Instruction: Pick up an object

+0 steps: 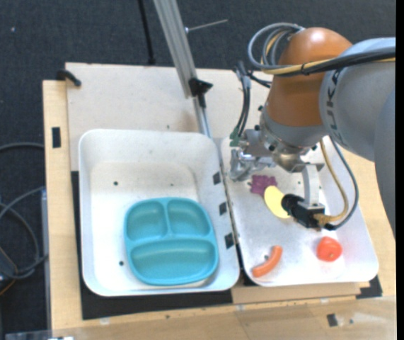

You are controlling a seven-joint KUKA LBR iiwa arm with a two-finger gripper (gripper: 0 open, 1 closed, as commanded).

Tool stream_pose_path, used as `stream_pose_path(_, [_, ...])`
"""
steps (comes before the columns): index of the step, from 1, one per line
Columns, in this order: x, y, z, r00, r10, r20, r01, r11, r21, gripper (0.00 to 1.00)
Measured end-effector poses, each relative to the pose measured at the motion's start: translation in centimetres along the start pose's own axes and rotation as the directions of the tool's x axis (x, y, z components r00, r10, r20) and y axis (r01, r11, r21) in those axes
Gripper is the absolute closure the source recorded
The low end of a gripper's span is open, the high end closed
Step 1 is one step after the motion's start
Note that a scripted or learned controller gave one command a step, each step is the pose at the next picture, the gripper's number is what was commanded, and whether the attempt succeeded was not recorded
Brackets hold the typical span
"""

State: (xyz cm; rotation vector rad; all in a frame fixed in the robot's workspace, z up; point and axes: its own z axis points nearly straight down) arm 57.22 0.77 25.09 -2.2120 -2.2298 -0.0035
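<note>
Purple object (261, 184) lies near the far left corner of the right bin (302, 241), just toward the front edge from the gripper (245, 163), with a yellow piece (275, 202) just beside it. Its long axis cannot be determined, nor can whether the gripper is open or closed.

Divided plate (170, 241) in left bin (102, 190), carrot (267, 261) and tomato (329, 249) near front of right bin (297, 243), tomato right of carrot

Right white bin (251, 225) holds a small purple lump (260, 184) just beside a flat yellow oval (275, 202), with a curved orange stick (267, 261) and a round red-orange ball (328, 249) nearer its front.
</note>
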Motion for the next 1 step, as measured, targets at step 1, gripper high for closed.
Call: stream_pose_path(1, [5.29, -1.20, -0.87, 1.000, -0.001, 0.000, 0.001, 1.000, 0.000, 1.00])
